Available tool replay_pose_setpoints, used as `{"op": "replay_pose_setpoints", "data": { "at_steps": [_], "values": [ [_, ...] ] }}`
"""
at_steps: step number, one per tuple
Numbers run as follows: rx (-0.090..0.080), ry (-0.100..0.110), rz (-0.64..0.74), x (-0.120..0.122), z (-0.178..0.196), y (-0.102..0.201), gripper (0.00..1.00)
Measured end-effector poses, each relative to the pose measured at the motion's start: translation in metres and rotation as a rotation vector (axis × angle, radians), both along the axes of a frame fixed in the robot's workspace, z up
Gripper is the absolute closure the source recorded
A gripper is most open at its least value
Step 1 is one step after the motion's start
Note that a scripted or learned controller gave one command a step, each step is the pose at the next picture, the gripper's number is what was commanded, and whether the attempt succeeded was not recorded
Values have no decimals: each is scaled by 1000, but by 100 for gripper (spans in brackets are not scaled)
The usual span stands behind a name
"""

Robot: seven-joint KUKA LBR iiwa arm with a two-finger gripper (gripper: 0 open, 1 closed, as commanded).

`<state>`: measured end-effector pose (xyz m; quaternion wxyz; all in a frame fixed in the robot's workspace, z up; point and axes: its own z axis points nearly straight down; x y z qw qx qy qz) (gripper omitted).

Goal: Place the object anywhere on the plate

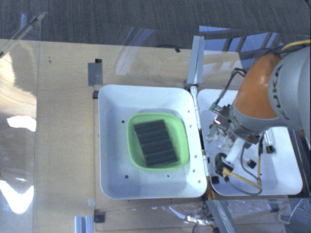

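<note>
Count: 2 white bins, 1 green plate (133, 139), 1 dark object (155, 143), 1 arm (290, 92), 1 gripper (223, 141).

Plate = ref pt. It's a rounded-square dish w/ raised rim, sitting flat approx. in the middle of the left bin (111, 130), bin floor showing all round it.

Object: black, rectangular, ribbed across its top. It lies flat on the plate, inside the rim, covering most of the plate's floor. Long axis is skewed a bit vs. the plate's edges. Green is visible on every side of it. Nothing touches it from above.

Gripper: well to the right of the plate, past the divider between the bins, hanging over the right bin (286, 174) near that bin's plate-side wall. Not over the plate, nothing seen in its grasp. Spread or pressed together: can't tell, too cluttered & small at this angle.

Arm: grey w/ orange band, also right of the plate, above the right bin.

Bench (58, 130): pale wood, surrounds both bins.
</note>
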<state>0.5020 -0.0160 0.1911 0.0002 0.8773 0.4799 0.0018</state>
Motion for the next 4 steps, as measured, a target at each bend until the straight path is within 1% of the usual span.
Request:
{"op": "replay_pose_setpoints", "data": {
  "at_steps": [1, 2, 3, 4],
  "values": [
    [0, 0, -2, 0, 0, -1, 0],
    [-3, -5, 130, -11, 72, -52, 0],
    [-3, -1, 268, -14, 17, -132, 0],
    [-5, -3, 222, -13, 19, -182, 0]
  ]
}}
